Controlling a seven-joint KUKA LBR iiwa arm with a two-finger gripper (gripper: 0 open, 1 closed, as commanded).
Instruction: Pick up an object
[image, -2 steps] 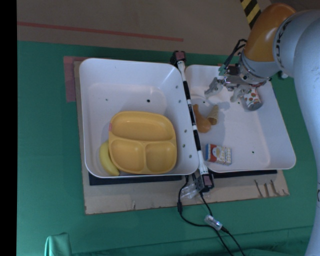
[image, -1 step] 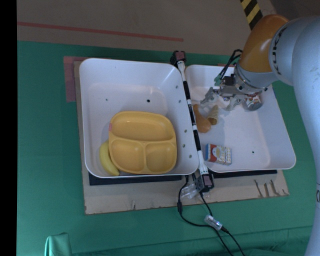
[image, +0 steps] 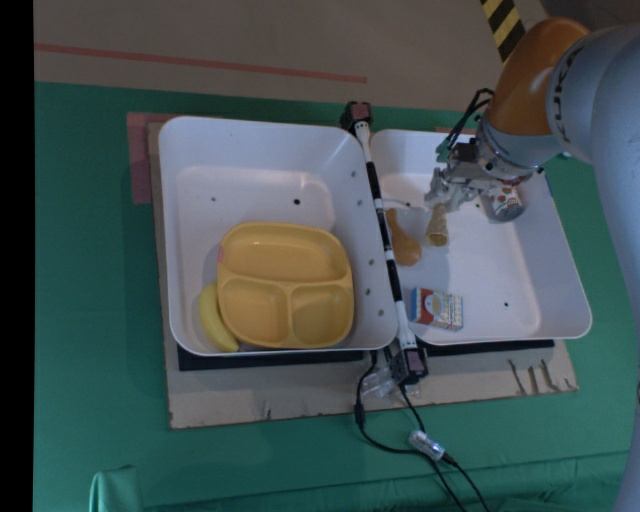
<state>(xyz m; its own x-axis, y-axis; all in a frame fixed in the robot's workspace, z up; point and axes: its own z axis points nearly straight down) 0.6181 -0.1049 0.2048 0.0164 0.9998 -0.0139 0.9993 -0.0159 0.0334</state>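
Note:
My gripper (image: 443, 203) hangs over the back left part of the right bin (image: 540, 300). It is shut on the top of a small tan cone-shaped piece (image: 437, 230), which points down from between the fingers. Just left of it a brown spoon-like piece (image: 404, 245) lies on the bin floor near the divider. A small printed can (image: 505, 205) sits right of the gripper, partly under the wrist. A flat white and blue box (image: 437, 308) lies near the front of the same bin.
The left bin (image: 200, 160) holds a yellow divided plate (image: 286, 285) and a banana (image: 212, 318) at its front left. A cabled bar (image: 383, 230) runs between the bins, and wires trail off the front edge.

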